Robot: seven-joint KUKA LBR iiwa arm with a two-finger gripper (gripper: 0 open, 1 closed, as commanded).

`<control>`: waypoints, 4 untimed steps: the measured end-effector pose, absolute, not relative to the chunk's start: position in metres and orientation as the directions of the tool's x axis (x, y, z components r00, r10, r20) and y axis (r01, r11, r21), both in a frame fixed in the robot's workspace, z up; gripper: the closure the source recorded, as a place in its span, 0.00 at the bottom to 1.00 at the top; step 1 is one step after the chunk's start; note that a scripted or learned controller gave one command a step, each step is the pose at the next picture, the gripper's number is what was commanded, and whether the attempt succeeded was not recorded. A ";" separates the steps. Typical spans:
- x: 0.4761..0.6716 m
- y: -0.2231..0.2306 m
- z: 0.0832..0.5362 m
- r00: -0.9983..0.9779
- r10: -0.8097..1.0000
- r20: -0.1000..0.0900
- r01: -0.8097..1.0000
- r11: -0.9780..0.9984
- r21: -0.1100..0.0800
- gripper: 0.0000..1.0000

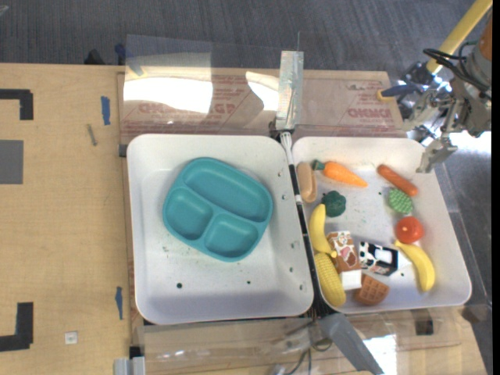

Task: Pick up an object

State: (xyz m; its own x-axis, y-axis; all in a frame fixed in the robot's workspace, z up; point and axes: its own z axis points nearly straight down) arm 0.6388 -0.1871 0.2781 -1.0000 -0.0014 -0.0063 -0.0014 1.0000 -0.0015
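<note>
Spanning the bench side by side, the left bin and the right bin are the largest things here. In the left bin a teal divided plate lies near the centre, tilted. The gripper hangs at about two o'clock from the right bin's centre, over that bin's far right rim; whether it is open or closed cannot be told, and nothing can be seen in its hold. The toys lie in the right bin: a banana at four o'clock, a second banana at nine o'clock, a corn cob at seven o'clock, a carrot at eleven o'clock, a sausage at one o'clock, a hot dog bun at ten o'clock, a tomato at three o'clock and a waffle at six o'clock.
</note>
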 end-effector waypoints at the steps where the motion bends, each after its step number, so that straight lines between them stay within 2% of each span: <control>1: 0.652 -0.202 0.111 -0.998 0.059 0.011 0.059 0.998 0.004 0.00; 2: 0.644 -0.209 0.089 -0.997 0.071 -0.009 0.071 0.997 -0.001 0.00; 3: 0.655 -0.134 0.089 -0.900 0.435 -0.004 0.435 0.900 0.004 0.00; 4: 0.585 -0.108 0.090 -0.798 0.603 -0.009 0.603 0.798 0.006 0.00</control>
State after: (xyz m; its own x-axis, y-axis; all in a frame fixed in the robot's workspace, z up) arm 0.5852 -0.1076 0.0903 -0.7975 0.6032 -0.0087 0.6032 0.7976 0.0058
